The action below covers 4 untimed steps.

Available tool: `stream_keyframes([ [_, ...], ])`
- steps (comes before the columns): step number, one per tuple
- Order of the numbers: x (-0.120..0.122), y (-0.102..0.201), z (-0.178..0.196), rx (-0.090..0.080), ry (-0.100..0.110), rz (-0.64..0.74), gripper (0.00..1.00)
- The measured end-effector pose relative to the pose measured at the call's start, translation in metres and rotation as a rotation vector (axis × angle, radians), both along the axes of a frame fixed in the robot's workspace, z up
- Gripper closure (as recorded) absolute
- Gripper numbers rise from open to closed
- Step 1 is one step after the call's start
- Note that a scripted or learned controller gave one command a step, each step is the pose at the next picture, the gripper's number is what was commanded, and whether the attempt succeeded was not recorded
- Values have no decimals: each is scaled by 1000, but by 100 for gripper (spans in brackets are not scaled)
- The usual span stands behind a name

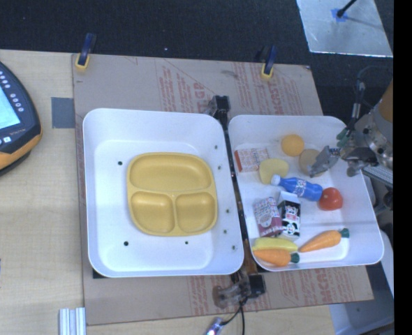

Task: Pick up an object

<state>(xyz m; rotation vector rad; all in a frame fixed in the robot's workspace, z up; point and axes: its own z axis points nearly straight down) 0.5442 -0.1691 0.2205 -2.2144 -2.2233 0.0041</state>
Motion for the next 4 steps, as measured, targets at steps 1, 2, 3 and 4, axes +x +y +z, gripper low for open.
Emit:
stream_keyframes([
  [1,14,38,-78,-1,2,3,0],
  [2,30,37,-129,-1,2,3,0],
  [3,30,36,-119,-2,5,5,100],
  [4,30,36,-119,-2,5,6,0],
])
